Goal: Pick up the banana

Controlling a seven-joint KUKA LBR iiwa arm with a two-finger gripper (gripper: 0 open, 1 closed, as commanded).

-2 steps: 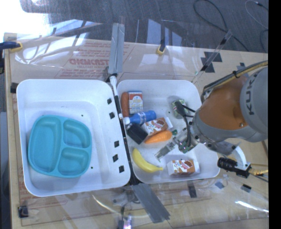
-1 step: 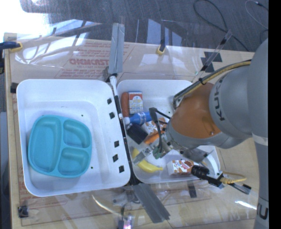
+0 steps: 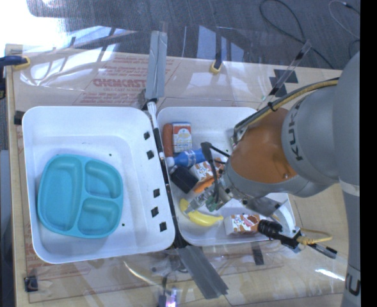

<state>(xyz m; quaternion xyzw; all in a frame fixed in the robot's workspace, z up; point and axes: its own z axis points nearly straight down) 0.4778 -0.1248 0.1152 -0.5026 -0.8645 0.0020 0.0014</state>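
Hand (image 3: pixel 212 199) low over my right bin (image 3: pixel 239 115), grip state I cannot tell, just beside the banana (image 3: pixel 203 218) near the front wall; crowded packets could foul my grasp.

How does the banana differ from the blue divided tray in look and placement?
The banana is yellow, small and curved; the blue divided tray is turquoise, broad and flat with compartments. The banana lies in the right bin among other items, close under the end effector; the tray lies in the left bin, far from the arm. Both rest on a white bin floor.
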